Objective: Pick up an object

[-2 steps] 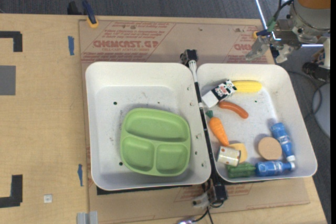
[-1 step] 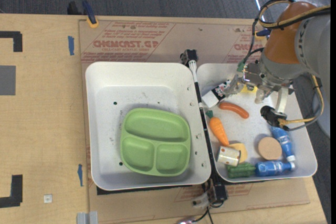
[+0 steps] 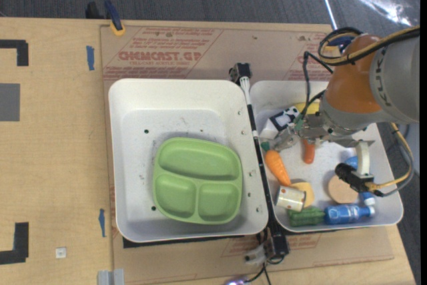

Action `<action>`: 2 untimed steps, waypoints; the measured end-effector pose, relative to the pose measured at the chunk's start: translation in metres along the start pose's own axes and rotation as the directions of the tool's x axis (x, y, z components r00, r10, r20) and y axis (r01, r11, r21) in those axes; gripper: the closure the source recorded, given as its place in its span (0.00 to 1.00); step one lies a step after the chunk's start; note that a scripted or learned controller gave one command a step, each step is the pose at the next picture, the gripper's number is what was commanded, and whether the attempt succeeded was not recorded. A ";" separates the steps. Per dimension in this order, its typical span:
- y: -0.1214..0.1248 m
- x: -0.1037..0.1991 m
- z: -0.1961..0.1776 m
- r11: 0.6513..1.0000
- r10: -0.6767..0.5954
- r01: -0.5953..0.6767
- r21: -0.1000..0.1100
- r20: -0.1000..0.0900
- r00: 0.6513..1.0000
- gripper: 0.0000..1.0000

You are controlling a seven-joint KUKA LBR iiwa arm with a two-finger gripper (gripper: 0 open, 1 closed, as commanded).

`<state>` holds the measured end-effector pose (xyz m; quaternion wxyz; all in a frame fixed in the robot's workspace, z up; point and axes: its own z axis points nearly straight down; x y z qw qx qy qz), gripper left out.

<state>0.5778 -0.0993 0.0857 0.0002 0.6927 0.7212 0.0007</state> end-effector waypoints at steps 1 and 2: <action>0.001 -0.001 -0.011 1.000 0.002 -0.002 -0.005 0.001 1.000 1.00; -0.028 0.052 -0.147 0.992 0.125 -0.125 0.000 0.000 0.992 1.00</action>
